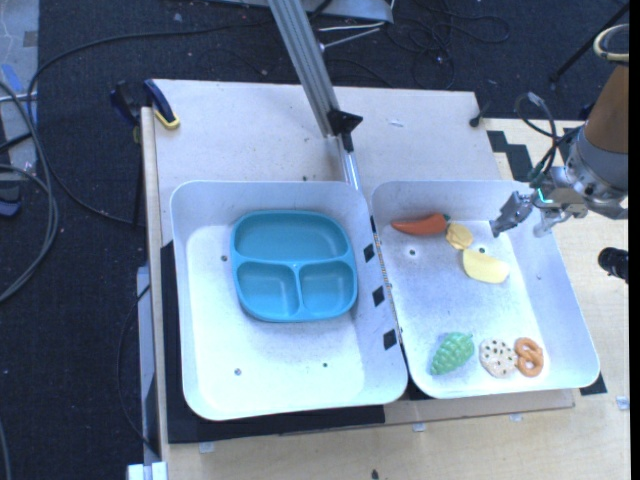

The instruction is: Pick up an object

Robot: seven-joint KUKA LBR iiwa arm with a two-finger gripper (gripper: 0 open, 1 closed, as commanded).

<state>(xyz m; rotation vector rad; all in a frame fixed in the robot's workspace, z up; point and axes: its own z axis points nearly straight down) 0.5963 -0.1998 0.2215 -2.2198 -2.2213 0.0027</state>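
Observation:
Several small food items lie in the right bin (560, 288): an orange-red chili pepper (421, 225) at the back, a small yellow piece (459, 235) beside it, a yellow banana-like piece (485, 266), a green bunch of grapes (452, 352), a speckled cookie (495, 357) and a pretzel (528, 356) along the front. My gripper (528, 214) hovers over the bin's back right part, to the right of the yellow pieces. Its fingers are spread apart with nothing between them.
A blue three-compartment plate (295, 266) sits in the left bin (205, 348). A slanted metal pole (305, 53) rises from between the bins at the back. Cables run over the dark floor around the bench.

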